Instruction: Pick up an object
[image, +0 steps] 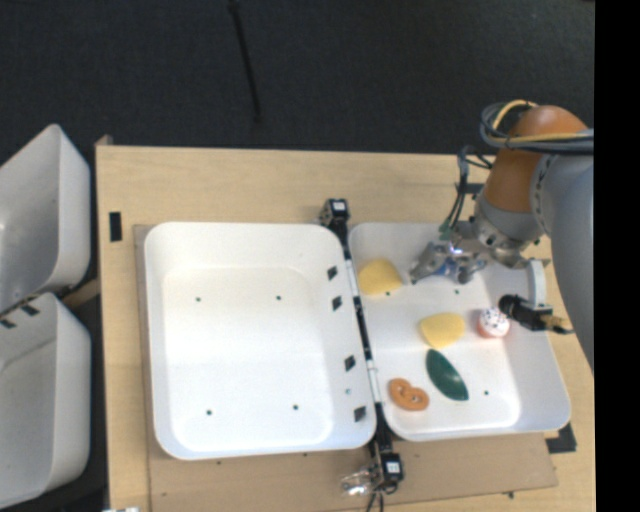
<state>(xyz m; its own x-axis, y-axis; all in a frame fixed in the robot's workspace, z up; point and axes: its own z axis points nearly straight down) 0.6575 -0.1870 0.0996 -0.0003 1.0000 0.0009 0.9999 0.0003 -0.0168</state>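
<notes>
My gripper (436, 266) hangs over the back of the right bin (535, 400), its grey fingers spread open with nothing between them. A round yellow piece (378, 277) lies just to its left, near the bin's divider. Below the gripper a flatter yellow piece (441, 329) rests in the middle of the bin. A dark green leaf-shaped object (447, 375) lies in front of that, and an orange ring-like object (408, 396) sits at the front left. A small pink and white ball (492, 322) is on the right side.
The left bin (165, 330) stands beside the right one, separated by a ridge with black clips (351, 300). White containers (40, 300) sit off the bench at the far left. The arm's orange band (530, 150) rises at the right.
</notes>
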